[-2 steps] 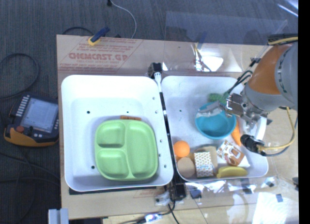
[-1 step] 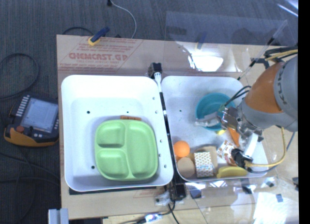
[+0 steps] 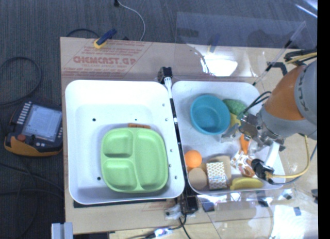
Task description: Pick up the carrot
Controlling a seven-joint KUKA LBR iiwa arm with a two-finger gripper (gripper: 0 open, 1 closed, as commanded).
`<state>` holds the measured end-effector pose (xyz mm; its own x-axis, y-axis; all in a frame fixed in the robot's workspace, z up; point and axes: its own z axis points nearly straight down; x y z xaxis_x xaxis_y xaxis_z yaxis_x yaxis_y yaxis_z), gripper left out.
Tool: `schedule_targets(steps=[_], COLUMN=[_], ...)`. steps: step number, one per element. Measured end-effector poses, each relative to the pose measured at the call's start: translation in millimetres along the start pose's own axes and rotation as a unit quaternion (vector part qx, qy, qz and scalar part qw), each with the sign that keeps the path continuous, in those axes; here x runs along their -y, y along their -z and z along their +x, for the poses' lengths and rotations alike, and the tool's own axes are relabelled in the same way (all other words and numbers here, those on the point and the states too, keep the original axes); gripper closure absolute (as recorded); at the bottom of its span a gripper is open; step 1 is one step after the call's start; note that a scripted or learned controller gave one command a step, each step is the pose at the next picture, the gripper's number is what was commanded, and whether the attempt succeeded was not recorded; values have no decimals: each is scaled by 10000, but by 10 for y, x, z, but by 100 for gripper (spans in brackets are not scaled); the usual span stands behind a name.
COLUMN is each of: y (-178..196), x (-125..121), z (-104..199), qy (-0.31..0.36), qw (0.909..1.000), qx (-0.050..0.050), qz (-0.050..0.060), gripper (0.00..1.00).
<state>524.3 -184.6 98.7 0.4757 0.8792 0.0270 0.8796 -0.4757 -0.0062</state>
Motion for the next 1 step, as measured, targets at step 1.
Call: schedule_targets(steps=[1], y=[983], x=[169], z=[813], qy=[630], qw=[9979], qx=[132], qz=[-37], gripper=[100])
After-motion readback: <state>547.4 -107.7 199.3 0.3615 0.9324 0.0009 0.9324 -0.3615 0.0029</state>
